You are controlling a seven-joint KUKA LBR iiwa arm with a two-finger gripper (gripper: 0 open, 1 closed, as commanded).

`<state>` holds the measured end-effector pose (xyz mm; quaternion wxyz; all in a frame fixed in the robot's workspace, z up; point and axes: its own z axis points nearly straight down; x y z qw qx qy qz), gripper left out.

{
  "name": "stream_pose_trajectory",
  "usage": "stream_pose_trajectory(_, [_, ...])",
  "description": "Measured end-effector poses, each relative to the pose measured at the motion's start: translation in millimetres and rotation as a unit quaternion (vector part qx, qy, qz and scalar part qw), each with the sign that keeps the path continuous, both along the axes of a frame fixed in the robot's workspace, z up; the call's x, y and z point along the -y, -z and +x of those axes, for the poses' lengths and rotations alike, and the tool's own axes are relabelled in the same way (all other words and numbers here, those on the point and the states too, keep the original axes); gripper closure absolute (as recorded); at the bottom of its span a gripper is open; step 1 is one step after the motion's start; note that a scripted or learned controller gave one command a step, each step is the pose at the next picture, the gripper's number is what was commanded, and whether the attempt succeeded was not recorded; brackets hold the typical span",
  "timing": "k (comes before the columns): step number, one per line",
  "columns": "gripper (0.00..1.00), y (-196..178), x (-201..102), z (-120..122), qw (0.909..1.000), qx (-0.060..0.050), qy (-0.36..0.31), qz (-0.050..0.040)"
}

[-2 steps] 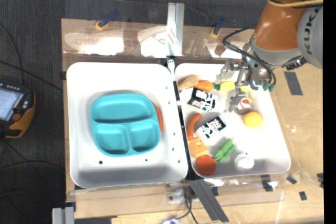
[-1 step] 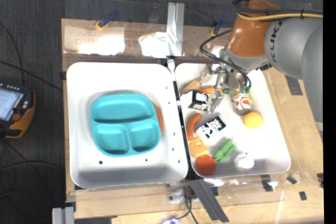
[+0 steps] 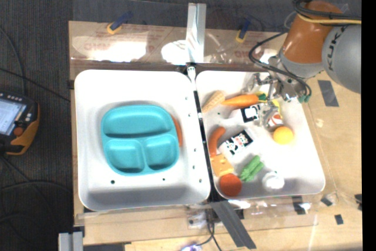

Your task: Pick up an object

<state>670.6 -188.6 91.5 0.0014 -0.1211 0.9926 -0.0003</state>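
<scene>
Your arm (image 3: pixel 329 44) comes in over the desk's (image 3: pixel 341 126) far right corner, orange band above the wrist, and drops into the right bin (image 3: pixel 314 167) at its far edge. The hand (image 3: pixel 276 91) sits low among the clutter in that bin's far right corner. Its fingers are lost in cables and small items, so you cannot tell how far they are spread, nor whether anything sits between them.

Things near the hand: a carrot (image 3: pixel 241 100) lies flat along the bin's far edge, its tip pointing toward the hand, close to touching it or just beside it. A small black-and-white block (image 3: pixel 251 114) lies just in front of the carrot. An orange ball (image 3: pixel 283 134) rests near the right edge, in front of the hand and apart from it.

Rest of the right bin: a pale corn-like piece (image 3: pixel 212 100) at the far left corner; a black-and-white cow figure (image 3: pixel 238 144) mid-bin; a green piece (image 3: pixel 251 168) toward the near edge; a red round item (image 3: pixel 230 185) at the near left corner; a white object (image 3: pixel 273 181) near the near edge.

Left bin (image 3: pixel 88 185): a teal divided tray (image 3: pixel 140 138) lies flat in the middle, with an orange sliver just showing at its right edge.
</scene>
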Motion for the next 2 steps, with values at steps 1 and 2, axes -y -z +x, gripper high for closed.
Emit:
stream_pose_trajectory(1, [0.0, -0.4, -67.9, 0.0, 0.9999, 0.001, 0.01, -0.0025])
stream_pose_trajectory(2, [0.0, -0.4, -12.5, -49.5, 1.0, 0.004, -0.003, -0.0021])
